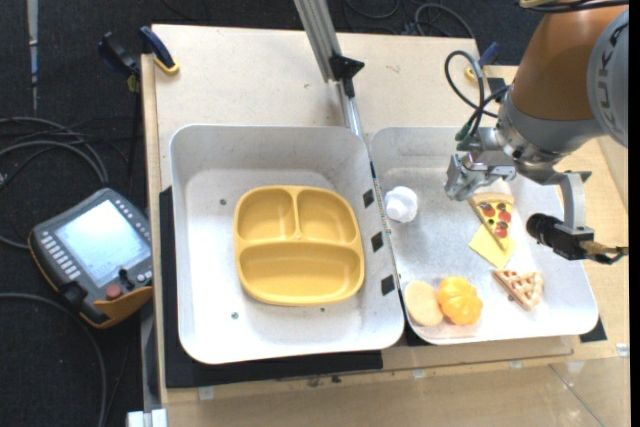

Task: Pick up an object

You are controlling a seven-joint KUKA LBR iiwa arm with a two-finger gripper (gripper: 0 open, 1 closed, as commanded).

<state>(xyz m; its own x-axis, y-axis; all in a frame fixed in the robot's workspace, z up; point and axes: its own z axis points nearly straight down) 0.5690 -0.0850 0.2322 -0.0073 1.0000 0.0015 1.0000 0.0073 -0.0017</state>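
Note:
My gripper [476, 179] hangs over the back part of the right bin [420, 147], just above and left of a pizza slice [494, 214]. The slice lies on a yellow cheese wedge [489, 243]. A small white object [401, 204] sits to the gripper's left near the bin's left wall. Toward the front lie a waffle piece [519, 285], a yellow-orange fruit [460, 300] and a pale round piece [423, 304]. Nothing shows in the gripper's grasp.
The left bin [200, 165] holds a yellow divided plate [298, 244]. A slanted metal pole [312, 0] crosses behind the bins. A black camera part [553, 233] juts from the wrist over the right bin. A teach pendant [92, 253] lies off the bench at left.

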